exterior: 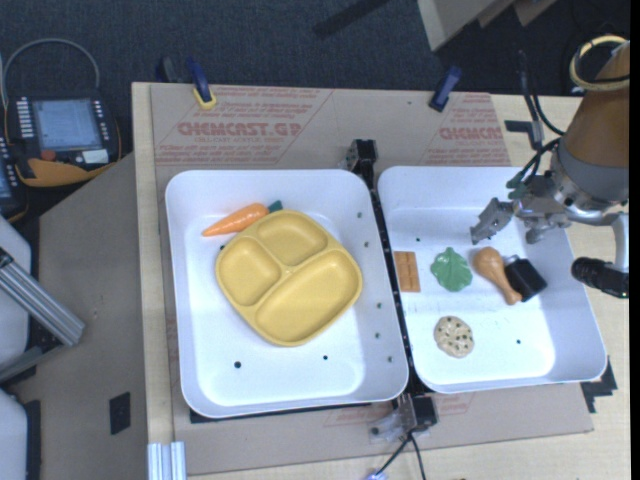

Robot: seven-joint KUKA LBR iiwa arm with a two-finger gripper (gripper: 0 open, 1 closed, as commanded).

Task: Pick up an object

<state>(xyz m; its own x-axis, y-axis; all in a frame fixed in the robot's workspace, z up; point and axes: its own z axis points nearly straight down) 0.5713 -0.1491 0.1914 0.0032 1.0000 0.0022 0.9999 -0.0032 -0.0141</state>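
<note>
**Gripper above the right bin, food toys below it**

You have two white bins on the bench. Take the yellow tray as your landmark: it lies in the left bin, a smooth plastic plate with three compartments. A carrot lies just beyond its far-left edge, touching or nearly so.

To the tray's right, past the divide, the right bin holds five small things. Nearest the tray is a flat orange-brown cracker; then a green leafy piece, a tan drumstick and a black block touching the drumstick's right side. A speckled cookie lies nearer you than the leafy piece.

The gripper hangs over the right bin's far side, just beyond the drumstick. You cannot tell how its grip stands, and nothing shows in it.

The bins rest on a brown printed board, held by blue clamps at its far edge. Dark carpet lies beyond, and a pendant sits far left of the tray.
</note>
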